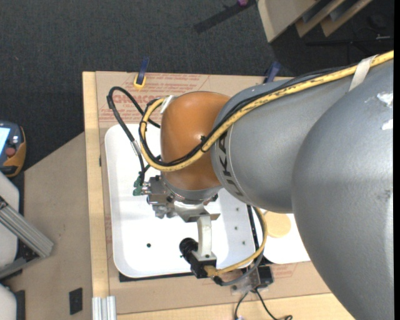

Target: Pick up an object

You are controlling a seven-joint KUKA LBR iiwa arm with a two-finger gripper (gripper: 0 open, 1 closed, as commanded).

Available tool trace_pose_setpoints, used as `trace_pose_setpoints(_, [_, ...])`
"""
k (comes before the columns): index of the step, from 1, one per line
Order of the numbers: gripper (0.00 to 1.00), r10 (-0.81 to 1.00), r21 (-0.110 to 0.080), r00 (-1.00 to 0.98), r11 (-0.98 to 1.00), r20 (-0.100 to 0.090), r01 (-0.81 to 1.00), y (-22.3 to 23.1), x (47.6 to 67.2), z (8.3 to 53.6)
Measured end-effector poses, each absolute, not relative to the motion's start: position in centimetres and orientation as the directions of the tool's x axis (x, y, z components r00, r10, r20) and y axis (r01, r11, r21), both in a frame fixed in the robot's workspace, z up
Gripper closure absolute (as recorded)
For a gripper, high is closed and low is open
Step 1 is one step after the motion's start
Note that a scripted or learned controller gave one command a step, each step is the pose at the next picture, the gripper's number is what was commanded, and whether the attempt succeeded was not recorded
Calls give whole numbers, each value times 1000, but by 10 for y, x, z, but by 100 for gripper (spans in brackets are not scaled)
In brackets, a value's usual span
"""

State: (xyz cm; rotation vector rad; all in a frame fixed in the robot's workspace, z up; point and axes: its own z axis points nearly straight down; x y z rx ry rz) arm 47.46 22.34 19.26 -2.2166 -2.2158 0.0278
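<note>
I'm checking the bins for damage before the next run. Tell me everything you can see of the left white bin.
The left white bin is a shallow tray with rounded corners, looking like smooth plastic, lying flat on the cardboard-coloured bench top. Its floor shows a few small dark specks. The arm's orange band and wrist hang over its middle, hiding much of it. The right white bin lies beside it.

Dark grey carpet (94, 37) lies beyond the claw, past the bench's far edge; pale wooden boards (312, 19) lean far up-right of it; a metal rail (25, 234) lies well left.
</note>
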Motion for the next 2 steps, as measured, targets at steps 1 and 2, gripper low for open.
trace_pose_setpoints(1, [100,1000,1,4,-4,-1,1000,200,534,176])
trace_pose_setpoints(2, [100,1000,-6,9,-9,-3,1000,113,487,199])
